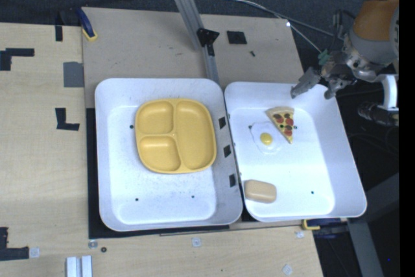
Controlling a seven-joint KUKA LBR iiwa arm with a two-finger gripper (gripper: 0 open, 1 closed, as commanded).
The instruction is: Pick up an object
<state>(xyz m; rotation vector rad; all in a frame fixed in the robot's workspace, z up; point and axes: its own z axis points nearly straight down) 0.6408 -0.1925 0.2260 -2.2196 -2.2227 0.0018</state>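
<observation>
Pincer (316,86) spread above right bin's (337,159) far edge.

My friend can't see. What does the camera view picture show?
A robot arm's end effector hovers open over the far right corner of the right white bin, which holds a toy pizza slice, a toy fried egg and a tan block. The left white bin holds a yellow divided plate.
</observation>
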